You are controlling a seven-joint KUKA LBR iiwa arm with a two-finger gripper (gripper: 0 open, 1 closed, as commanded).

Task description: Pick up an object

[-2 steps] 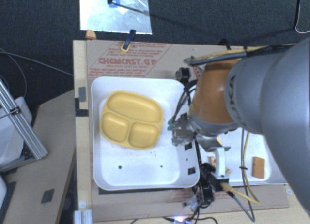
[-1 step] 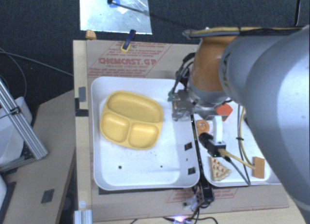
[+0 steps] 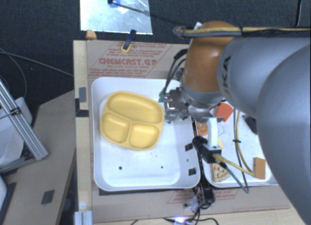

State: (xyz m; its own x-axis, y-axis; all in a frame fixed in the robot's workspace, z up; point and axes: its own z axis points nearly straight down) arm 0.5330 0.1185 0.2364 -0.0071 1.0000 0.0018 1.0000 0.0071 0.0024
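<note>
Yellow divided tray (image 3: 130, 120): lies in left bin (image 3: 146, 178), just left of tool (image 3: 171, 108); tool's state cannot be told.

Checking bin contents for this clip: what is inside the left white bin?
The left white bin holds one yellow divided plate with three compartments, lying toward its far left. The bin's right edge is covered by the arm's wrist and gripper, so anything there is hidden.

My arm (image 3: 272, 83) is grey with an orange band (image 3: 206, 68); the divided tray (image 3: 131, 119) is yellow, its bin (image 3: 141, 170) white.
</note>
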